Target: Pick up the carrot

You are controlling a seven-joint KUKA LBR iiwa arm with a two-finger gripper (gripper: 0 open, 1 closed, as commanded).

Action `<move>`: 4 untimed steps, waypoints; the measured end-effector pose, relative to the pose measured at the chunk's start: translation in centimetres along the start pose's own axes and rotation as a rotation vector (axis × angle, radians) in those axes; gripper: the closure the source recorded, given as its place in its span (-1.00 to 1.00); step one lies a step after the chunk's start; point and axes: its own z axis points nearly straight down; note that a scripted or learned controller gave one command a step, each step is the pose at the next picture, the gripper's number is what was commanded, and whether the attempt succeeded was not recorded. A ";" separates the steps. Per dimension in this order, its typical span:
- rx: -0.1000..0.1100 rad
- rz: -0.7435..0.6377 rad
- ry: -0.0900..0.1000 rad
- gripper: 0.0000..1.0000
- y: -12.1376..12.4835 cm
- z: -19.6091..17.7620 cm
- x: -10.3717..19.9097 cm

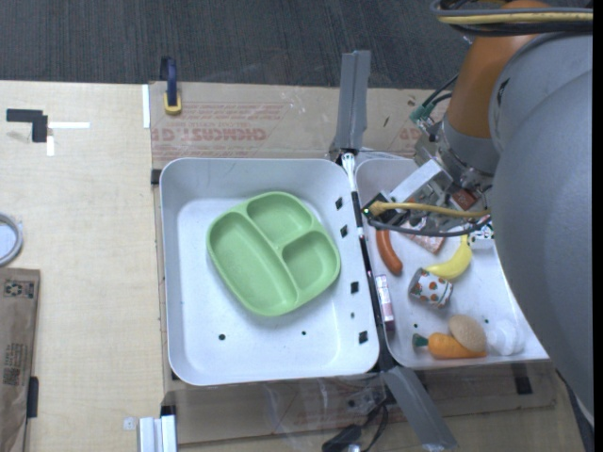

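A: Where did things stand, biggest first?
B: The arm (528, 111) hung over the right bin (528, 351); I couldn't tell how the jaws stood.
A: And the carrot (447, 347)?
B: Well apart from them, at the bin's near edge, touching a bun (468, 331). Best descend from the bare side.

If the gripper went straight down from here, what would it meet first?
Probably the hot dog or the bin floor beside it. The gripper hangs over the right bin's far end, well away from the carrot; depth is unclear.
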 end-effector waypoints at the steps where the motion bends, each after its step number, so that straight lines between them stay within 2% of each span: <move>1: 0.000 0.027 0.001 1.00 7.0 -9.2 -11.8; 2: 0.002 0.023 -0.012 1.00 7.1 -9.7 -11.6; 3: -0.002 -0.228 0.001 1.00 4.0 -16.2 -10.1; 4: 0.002 -0.576 0.001 1.00 7.8 -14.0 -12.3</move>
